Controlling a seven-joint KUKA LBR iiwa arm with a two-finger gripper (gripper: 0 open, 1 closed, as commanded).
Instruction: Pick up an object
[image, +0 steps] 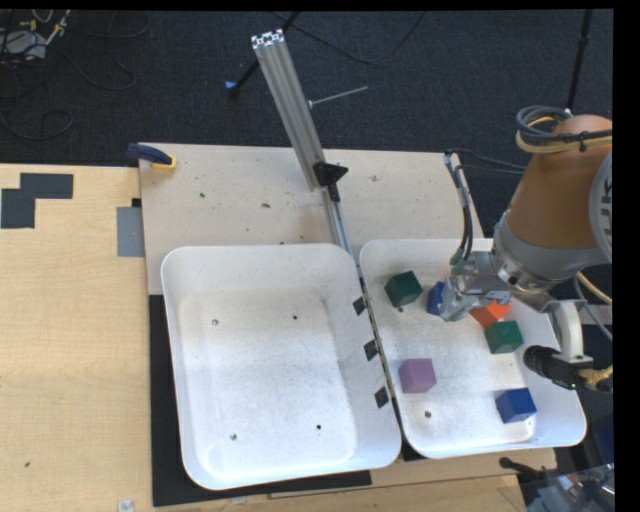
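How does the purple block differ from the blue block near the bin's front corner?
The purple block is pale lilac; the blue block is a saturated deep blue. The purple block sits near the right bin's left wall, the blue block toward its front right corner. Both look like similar-sized cubes, resting flat and apart from the end effector.

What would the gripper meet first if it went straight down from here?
Probably the small blue block beside the gripper, or the right white bin floor next to it; depth is unclear.
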